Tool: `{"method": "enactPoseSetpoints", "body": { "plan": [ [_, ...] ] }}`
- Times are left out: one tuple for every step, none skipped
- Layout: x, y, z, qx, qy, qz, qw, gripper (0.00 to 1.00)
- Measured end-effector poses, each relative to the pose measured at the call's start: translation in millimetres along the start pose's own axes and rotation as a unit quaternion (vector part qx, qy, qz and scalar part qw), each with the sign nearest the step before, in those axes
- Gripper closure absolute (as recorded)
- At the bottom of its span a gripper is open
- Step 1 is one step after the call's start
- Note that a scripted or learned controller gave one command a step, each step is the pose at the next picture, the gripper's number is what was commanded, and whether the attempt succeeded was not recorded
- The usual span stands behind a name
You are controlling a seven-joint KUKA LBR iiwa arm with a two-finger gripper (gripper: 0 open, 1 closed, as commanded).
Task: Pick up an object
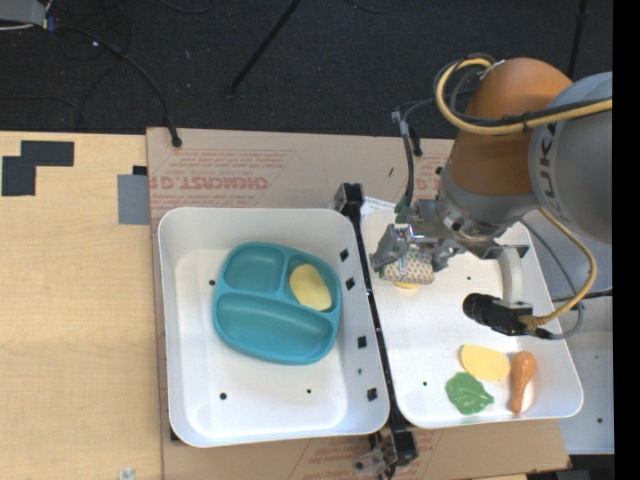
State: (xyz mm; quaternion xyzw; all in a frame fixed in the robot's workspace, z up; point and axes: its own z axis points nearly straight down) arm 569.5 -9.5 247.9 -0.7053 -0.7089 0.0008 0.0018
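The hand (405, 258) hangs at the right bin's (560, 393) eleven o'clock, over a half-hidden netted object (415, 270); grip indiscernible.

The end effector (405, 258) covers most of a pale checkered object (414, 269) near the right bin's (560, 393) far edge; its fingers' state is unclear. The arm (540, 148) hides that bin's far right corner.
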Motion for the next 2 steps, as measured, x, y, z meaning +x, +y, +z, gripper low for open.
{"method": "enactPoseSetpoints", "body": {
  "plan": [
    [56,-4,14,0.001,0.0,0.0,1.0,1.0],
    [119,-2,14,0.0,0.0,-0.001,1.0,1.0]
  ]
}}
